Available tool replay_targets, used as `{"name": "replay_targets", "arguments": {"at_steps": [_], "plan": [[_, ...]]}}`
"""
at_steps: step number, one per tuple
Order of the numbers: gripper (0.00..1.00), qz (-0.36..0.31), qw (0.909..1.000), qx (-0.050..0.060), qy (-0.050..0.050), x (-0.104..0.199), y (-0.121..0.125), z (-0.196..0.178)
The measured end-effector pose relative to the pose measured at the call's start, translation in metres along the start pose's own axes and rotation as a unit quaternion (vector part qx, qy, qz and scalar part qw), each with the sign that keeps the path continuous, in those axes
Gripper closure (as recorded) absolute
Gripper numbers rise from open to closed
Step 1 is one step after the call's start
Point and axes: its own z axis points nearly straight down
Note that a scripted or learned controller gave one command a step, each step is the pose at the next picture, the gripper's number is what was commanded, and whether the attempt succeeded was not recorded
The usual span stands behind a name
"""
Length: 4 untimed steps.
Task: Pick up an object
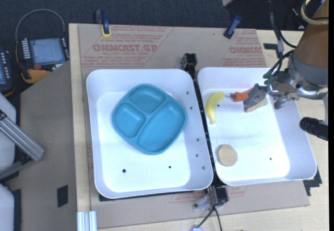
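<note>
Orange object (pixel 239 96), small and reddish, low on the floor of the white bin (pixel 292 167) on the view's right, in that bin's far half. Lies just left of the gripper (pixel 255 100), right at its tip; touching or merely beside, impossible to tell at this size. Not visibly clamped between anything. Gripper itself down inside the same bin, grey and brownish, hanging over the white floor close to the far wall. Spread or closed: cannot be made out from this angle.

Yellow banana (pixel 214 106) just left of the orange object, curved, close to the bin's left wall and apart from the gripper. Round tan cookie (pixel 227 155) nearer the camera in the same bin, well apart from both.

Behind the gripper, grey wrist and arm (pixel 308 68) reaching in from the right, with the orange band (pixel 314 37) higher up and cables looping about it.

Beside it on the left, second white bin (pixel 99 162), bearing a blue divided plate (pixel 150 119) with three compartments, set a little askew near the middle. Black clips (pixel 189 61) at the seam between the two bins.

Under both bins, brown cardboard sheet (pixel 156 42) with red lettering, pinned at the far edge by a yellow-and-blue clamp (pixel 106 24) and a blue clamp (pixel 232 26). Off to the far left, small screen device (pixel 46 50) ringed by a cable, on dark floor.
</note>
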Motion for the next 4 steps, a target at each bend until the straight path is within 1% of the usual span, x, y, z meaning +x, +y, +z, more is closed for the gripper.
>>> {"name": "replay_targets", "arguments": {"at_steps": [1,2,3,4], "plan": [[0.00,-0.002,1.0000,-0.007,-0.001,0.000,0.002,-0.007],[0.00,-0.001,1.0000,-0.005,-0.001,-0.003,0.007,0.052],[0.00,-0.001,1.0000,-0.005,0.000,0.000,0.004,0.095],[0.00,-0.001,1.0000,-0.005,0.000,-0.004,0.002,0.138]]}}
